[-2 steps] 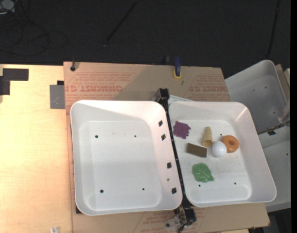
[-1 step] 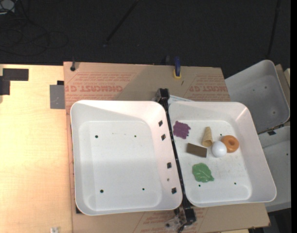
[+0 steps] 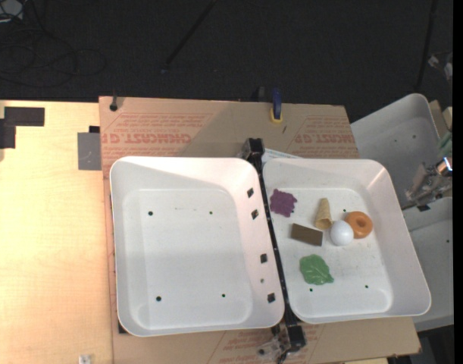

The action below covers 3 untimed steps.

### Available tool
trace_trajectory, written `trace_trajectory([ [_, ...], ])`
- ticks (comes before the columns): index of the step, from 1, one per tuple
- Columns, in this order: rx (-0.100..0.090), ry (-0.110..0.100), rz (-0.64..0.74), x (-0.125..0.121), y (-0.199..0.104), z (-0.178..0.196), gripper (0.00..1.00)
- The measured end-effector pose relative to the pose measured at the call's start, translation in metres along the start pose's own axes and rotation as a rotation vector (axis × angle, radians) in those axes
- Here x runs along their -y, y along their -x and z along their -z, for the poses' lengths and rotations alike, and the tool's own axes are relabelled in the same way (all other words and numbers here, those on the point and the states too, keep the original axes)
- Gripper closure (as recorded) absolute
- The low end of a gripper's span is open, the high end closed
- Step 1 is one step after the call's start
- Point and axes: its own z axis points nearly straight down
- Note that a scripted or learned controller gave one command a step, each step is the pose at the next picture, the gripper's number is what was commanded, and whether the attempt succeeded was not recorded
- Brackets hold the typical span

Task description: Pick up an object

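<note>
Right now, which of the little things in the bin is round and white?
The white ball in the right bin. It touches the orange ring and sits below the tan cone; the other pieces are coloured or flat.

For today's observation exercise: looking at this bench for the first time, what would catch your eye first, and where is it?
The eye goes to the cluster of small coloured things in the right bin: an orange ring touching a white ball, a purple lump toward the divider, and a green lump nearer the front. Beside them lie a tan cone and a brown block.
</note>
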Motion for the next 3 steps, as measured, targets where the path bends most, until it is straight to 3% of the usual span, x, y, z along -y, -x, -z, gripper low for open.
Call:
trace_trajectory([
  [1,0.006,0.023,-0.002,0.002,0.002,0.111,1.0],
  [2,0.0,-0.004,-0.003,0.001,-0.015,-0.095,1.0],
  [3,0.008,0.026,-0.004,0.001,0.008,0.035,1.0],
])
